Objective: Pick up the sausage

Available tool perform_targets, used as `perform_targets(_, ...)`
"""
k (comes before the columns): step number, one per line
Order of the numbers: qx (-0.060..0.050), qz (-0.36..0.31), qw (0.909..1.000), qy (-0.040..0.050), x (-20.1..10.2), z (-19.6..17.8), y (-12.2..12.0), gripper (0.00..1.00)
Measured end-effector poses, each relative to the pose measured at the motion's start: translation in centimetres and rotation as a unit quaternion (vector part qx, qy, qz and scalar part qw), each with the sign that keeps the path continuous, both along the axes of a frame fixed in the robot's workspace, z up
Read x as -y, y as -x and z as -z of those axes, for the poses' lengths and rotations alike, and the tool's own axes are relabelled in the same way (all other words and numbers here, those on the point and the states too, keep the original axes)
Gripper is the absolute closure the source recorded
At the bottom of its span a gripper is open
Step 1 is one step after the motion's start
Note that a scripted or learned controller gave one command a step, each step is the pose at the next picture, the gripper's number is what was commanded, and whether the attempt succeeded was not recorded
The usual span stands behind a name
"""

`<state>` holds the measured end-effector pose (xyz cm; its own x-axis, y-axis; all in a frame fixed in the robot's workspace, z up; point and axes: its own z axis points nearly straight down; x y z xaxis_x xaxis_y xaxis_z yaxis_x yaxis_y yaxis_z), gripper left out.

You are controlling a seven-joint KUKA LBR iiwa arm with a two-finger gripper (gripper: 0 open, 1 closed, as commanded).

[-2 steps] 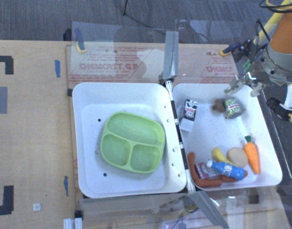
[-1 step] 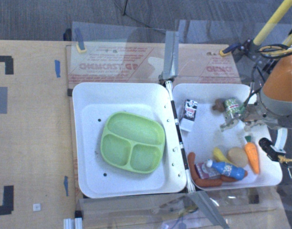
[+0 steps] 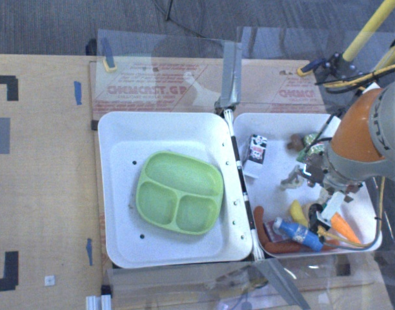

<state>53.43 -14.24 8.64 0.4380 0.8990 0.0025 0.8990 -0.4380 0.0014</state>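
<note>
The sausage (image 3: 273, 245) is a reddish-brown curved piece lying along the front left corner of the right bin (image 3: 273, 186). A blue bottle (image 3: 299, 232) lies partly across it. My gripper (image 3: 315, 191) hangs low over the right half of that bin, below the arm's orange band (image 3: 354, 135). It sits above and to the right of the sausage, close to a yellow banana (image 3: 297, 211). I see nothing of the sausage in the gripper.
An orange carrot (image 3: 346, 228) lies at the right bin's front right. A small black-and-white carton (image 3: 257, 149) and a brown item (image 3: 294, 142) sit toward the back. The left bin (image 3: 113, 134) holds a green divided plate (image 3: 179, 192).
</note>
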Motion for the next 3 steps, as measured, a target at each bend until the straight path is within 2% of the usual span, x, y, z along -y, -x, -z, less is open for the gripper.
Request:
perform_targets(1,-0.001,-0.027,0.9996,0.0008,5.1,0.1,-5.7,0.0)
perform_targets(2,-0.001,-0.074,0.9973,0.0007,-0.6,0.1,-7.2,0.0)
perform_targets(3,-0.001,-0.034,0.9994,-0.0014,5.4,0.1,-6.7,0.0)
